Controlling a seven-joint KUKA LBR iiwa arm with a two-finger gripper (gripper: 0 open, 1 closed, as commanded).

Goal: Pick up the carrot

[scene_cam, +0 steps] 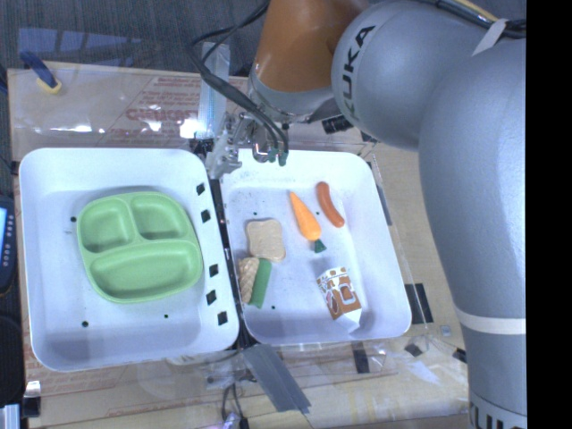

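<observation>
Here, carrot [305,217] mid-bin, gripper [259,147] at rim

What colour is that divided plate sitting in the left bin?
Light green. The divided plate has three compartments and shows clearly in the camera view.

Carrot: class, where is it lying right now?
The carrot lies in the right bin, upper middle, between the sausage and the bread slice.

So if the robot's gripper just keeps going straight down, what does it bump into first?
Probably the bare floor of the right bin near its top edge. The gripper hangs up and left of the carrot, so it would likely miss it, though depth is hard to judge.
</observation>
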